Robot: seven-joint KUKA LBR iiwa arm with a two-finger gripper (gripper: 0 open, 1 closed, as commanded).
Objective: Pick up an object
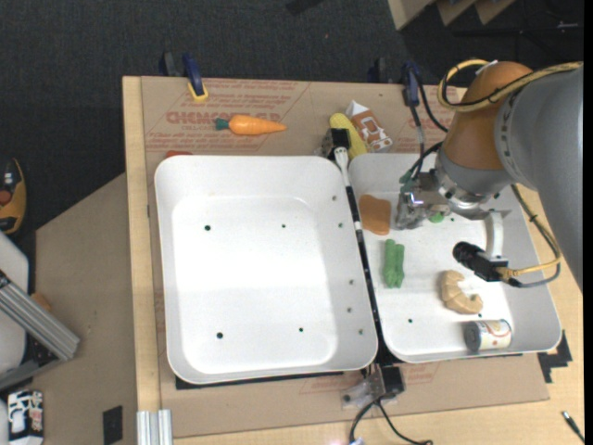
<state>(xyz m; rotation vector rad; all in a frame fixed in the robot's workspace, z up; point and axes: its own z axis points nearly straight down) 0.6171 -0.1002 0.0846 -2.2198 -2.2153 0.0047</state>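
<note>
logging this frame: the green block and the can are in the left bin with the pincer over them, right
Not quite. The camera view shows the green block and the can in the right bin, not the left; the pincer is over that bin.

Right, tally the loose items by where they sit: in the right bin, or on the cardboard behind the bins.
Right bin: 4 — flat brown piece, green block, tan lumpy piece, small white-labelled can
Cardboard: 3 — orange toy carrot, yellow banana, small brown-and-white carton
Total: 7
</note>
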